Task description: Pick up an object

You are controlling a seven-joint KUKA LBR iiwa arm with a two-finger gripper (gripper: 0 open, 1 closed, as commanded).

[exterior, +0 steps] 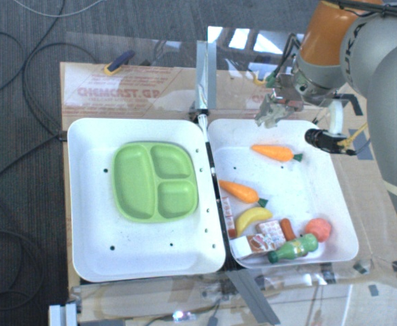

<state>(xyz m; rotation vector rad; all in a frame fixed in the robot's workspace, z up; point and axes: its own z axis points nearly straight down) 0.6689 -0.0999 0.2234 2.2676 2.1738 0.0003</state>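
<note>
Fingers (pixel 269 116) at about one o'clock in the view, hanging over the far rim of the right bin (pixel 334 202); spread or pressed together, impossible to tell, and nothing seen between them. Just at five o'clock from them, a carrot (pixel 274 153), smooth orange taper with a small green cap, lying clear on bare white floor. At three o'clock, a black cylindrical fitting (pixel 324 140) with yellow wire, near the bin's right rim.

Farther toward six o'clock, a second carrot (pixel 240 191) near the divide between bins. Beyond it, crowded into the near corner: curved yellow banana (pixel 252 219), small printed carton (pixel 271 235), short red sausage (pixel 288 229), rounded red-orange fruit (pixel 319 229), glossy green bottle (pixel 294 248) lying flat, all touching or nearly so.

At nine o'clock, left bin (pixel 90 250), shallow matte white plastic, holding a lime-green divided plate (pixel 156 182) with three compartments. Under both, brown cardboard-covered worktop (pixel 117 94); blue-and-yellow tool (pixel 119 62) at eleven o'clock.
</note>
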